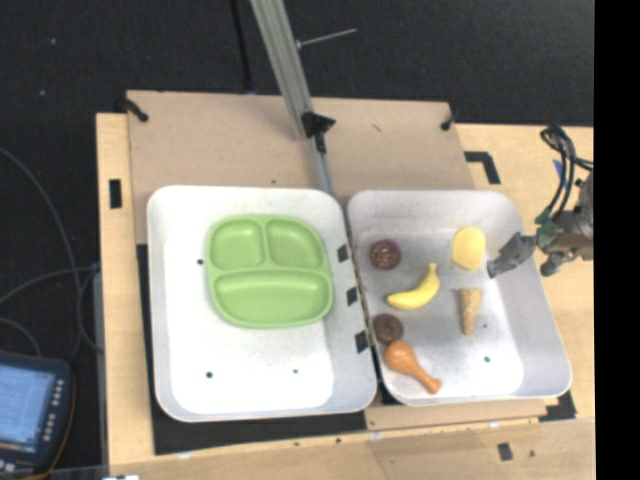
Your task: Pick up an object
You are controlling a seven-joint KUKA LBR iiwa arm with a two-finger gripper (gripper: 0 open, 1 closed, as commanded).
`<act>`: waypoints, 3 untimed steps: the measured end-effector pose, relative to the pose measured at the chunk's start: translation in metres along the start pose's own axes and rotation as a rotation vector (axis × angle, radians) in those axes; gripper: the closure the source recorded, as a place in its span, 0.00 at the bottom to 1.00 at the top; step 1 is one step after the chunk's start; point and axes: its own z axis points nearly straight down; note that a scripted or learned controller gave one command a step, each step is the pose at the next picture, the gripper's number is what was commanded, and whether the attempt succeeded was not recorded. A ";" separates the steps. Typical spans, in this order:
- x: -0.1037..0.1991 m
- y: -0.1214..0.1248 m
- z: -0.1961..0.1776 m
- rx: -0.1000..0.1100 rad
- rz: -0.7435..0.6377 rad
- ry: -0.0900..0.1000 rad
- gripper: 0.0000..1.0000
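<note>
Lemon (468,248), nearest target, sits in the right bin (535,343), just beside my gripper (522,254).

I judge it light, rigid plastic, smooth and rounded, so I'd pinch across its narrow middle. Whether the claw is open I cannot tell.

Two white bins (180,368), one green plate (270,271), one banana (417,290), one lemon (468,248), one cone (470,309), one drumstick (410,364), two brown doughnuts (385,255).
</note>
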 end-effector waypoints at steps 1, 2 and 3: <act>0.000 0.000 0.000 0.000 0.001 0.000 0.00; -0.001 0.001 0.042 0.005 0.003 0.000 0.00; -0.006 -0.001 0.105 0.007 0.003 0.001 0.00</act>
